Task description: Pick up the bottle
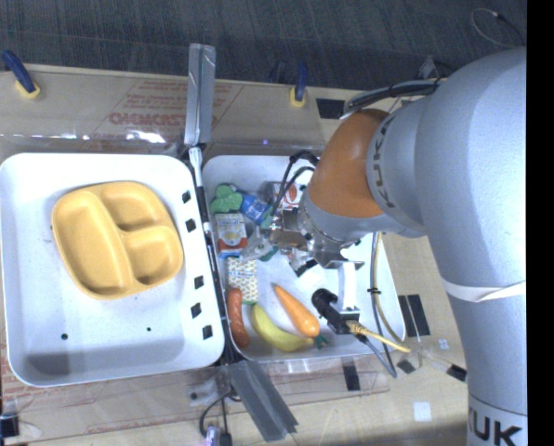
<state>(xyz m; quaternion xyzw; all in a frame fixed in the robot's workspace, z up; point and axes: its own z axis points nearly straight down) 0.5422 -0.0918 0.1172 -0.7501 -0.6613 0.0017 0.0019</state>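
While the grey arm (444,156) with its orange band reaches in from the right, its gripper (279,235) sits low in the right white bin (389,319); its state cannot be told.
Small bottle with a pale label (229,232): right bin, left side, just beside the gripper. Nearby: orange plastic carrot (296,310), yellow plastic banana (272,331), green toy (226,197). Left white bin (26,342): yellow divided plate (117,238).

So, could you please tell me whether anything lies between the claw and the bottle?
Nothing clearly does. The claw sits just right of the bottle in the view. A blue item crowds the gap from the far side, and a patterned item lies just nearer than the bottle.
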